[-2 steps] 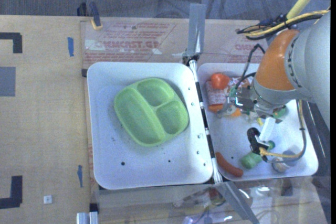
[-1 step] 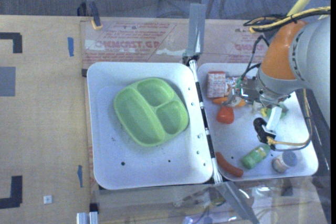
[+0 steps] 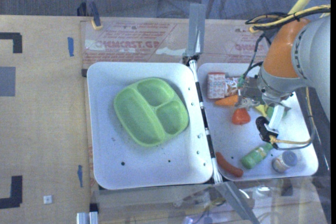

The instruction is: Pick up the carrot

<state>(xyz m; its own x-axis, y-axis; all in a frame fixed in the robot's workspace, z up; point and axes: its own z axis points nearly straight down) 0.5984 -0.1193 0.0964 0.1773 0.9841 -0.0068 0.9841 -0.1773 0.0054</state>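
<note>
gripper (image 3: 245, 97) beside carrot (image 3: 227, 102) — right bin (image 3: 304, 165)

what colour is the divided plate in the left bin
Light green; the divided plate shows plainly in the camera view.

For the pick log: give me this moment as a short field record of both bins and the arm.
left bin: shallow white tray holding a green three-compartment plastic plate
right bin: small orange carrot, red-and-white carton, red-orange round piece, red sausage, green bottle, small round jar
gripper: low over the right bin, beside the carrot
grasp: cannot tell
</note>
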